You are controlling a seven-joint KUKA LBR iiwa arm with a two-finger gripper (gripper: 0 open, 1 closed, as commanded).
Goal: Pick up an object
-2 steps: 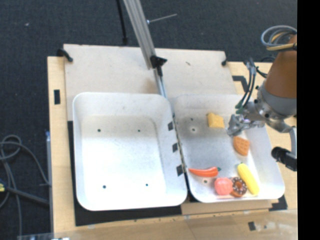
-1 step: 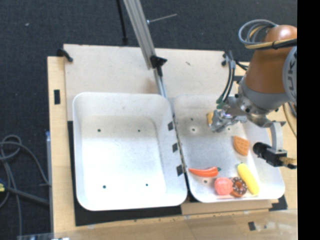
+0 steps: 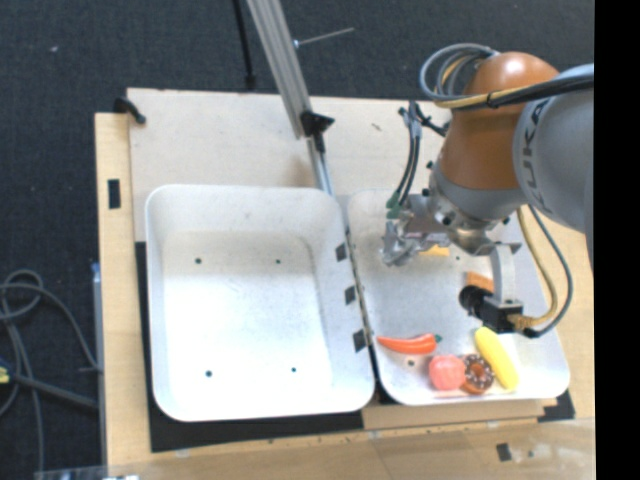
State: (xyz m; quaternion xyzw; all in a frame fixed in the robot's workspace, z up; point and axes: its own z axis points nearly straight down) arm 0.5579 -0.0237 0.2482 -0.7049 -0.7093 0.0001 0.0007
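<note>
Pink ball [image 3: 447,372]; arm [image 3: 545,148] lettered "KUKA"

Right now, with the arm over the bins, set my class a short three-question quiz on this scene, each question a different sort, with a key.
1. True or false: the tool hangs over the left bin.
2. Which lies nearest the divider between the bins? A) yellow banana B) orange-red carrot C) pink ball
3. Fill in: the toys cluster along the right bin's ____ edge, the one nearest the camera.

Key: 1 false, it is over the right bin; 2 B; 3 front.
</note>
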